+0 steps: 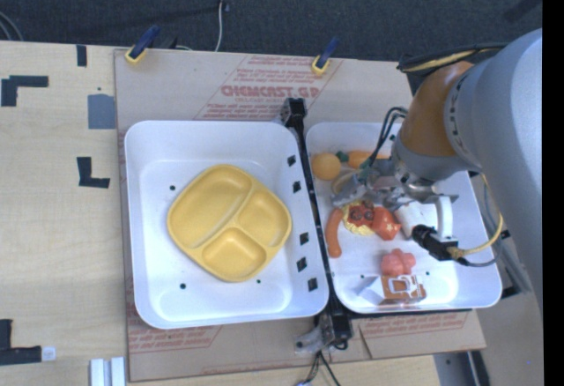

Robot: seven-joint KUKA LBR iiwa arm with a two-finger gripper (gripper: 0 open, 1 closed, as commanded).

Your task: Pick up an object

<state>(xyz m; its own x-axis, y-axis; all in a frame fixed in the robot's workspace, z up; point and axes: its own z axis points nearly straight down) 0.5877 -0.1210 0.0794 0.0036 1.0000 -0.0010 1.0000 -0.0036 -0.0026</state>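
My gripper [363, 188] reaches down into the right bin [467, 287] near its upper left part. Right below it lies a red and yellow toy [372, 219]. An orange round fruit [326, 166] and a small orange piece [359, 158] sit just beyond the gripper. A curved orange piece [335, 233] lies to the lower left of the red toy. Nearer the front are a pink-red lumpy toy [398, 261] and a white and orange flat item [401, 288]. The arm's wrist covers the gripper's upper part.
The left bin [145, 199] holds a yellow divided plate [229, 221]. A black divider strip [304, 199] runs between the bins. Cables hang off the wrist at the right [458, 248]. Blue and yellow clamps [141, 45] pin the cardboard at the back.
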